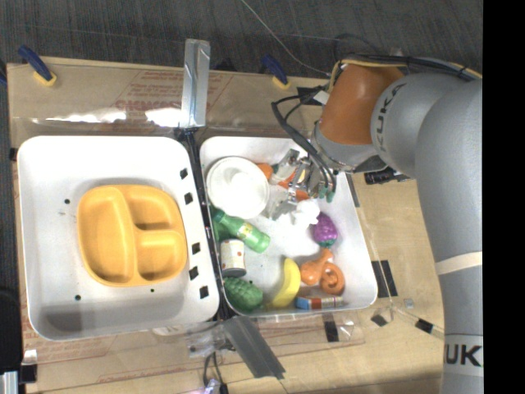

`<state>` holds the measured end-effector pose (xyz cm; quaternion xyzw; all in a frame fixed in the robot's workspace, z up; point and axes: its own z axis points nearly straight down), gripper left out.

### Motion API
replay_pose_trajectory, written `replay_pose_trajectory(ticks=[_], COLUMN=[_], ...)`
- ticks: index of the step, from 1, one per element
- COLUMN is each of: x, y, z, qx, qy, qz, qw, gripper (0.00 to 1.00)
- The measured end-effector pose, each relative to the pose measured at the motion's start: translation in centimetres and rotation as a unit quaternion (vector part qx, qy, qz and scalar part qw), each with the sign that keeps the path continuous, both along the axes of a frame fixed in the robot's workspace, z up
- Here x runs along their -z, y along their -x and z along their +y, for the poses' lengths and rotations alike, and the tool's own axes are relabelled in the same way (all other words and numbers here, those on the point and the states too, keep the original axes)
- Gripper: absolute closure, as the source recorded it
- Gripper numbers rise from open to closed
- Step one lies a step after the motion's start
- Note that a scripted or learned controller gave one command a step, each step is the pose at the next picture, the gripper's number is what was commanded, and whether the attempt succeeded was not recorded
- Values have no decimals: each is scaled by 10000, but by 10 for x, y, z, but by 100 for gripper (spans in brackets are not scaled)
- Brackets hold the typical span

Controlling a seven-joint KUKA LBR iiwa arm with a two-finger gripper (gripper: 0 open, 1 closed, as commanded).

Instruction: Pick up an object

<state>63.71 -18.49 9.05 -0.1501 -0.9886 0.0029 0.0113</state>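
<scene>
Grey arm (pixel 426 138) bears "KU" lettering above the right bin (pixel 361 245).

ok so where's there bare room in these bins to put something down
Most room is in the left bin, all around the yellow divided tray. In the right bin, one bare patch lies between the green bottle and the purple toy. Its front edge and the corner under the gripper are crowded.

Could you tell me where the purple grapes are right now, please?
The purple grapes lie in the right bin, near its right wall, just above the orange toy and below the hand.
</scene>
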Motion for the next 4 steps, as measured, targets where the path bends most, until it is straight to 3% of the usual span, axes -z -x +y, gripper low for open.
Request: replay_pose_trajectory(ticks=[1,2,3,4], x=[-3,-3,-1,-1], y=[67,-5,8,66], z=[-24,5,37,38], qx=[511,1549,1556,2738], qy=[-1,28,60,25], qz=[-132,-80,-97,-111], qw=[9986,9879,9878,9617], gripper=[0,0,0,0])
